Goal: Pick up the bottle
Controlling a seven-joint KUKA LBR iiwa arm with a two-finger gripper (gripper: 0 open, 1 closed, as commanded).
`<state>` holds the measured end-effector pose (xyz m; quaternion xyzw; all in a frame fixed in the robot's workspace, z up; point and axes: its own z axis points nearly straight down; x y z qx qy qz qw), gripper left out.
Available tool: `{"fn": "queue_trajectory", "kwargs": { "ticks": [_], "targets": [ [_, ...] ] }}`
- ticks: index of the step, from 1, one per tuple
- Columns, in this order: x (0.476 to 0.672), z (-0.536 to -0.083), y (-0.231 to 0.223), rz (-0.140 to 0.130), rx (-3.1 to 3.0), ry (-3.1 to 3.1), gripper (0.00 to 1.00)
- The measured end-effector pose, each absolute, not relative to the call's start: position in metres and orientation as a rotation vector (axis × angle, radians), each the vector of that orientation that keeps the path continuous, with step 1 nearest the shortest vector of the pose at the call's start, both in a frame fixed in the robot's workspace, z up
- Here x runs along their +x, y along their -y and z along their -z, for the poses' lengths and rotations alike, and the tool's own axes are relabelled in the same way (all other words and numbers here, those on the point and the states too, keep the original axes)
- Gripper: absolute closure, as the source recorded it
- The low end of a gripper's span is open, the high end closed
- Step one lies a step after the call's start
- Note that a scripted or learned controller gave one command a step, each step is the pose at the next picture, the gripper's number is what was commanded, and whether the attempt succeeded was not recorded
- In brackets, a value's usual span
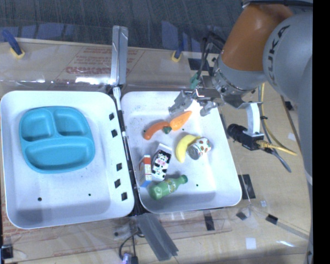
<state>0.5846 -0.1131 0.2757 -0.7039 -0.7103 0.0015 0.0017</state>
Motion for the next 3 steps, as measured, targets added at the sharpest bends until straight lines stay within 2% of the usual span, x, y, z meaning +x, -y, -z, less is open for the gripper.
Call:
{"fn": "queue_trajectory", "kwargs": {
  "ticks": [1,2,3],
  "targets": [
    [0.509,-0.190,0.024,-0.008,-2.316,2.116,0.00],
    [0.476,-0.191,0.057,-0.005,-2.301,2.135,0.00],
    [0.477,-0.114,0.090,0.000,-2.353,2.080,0.00]
  ]
}}
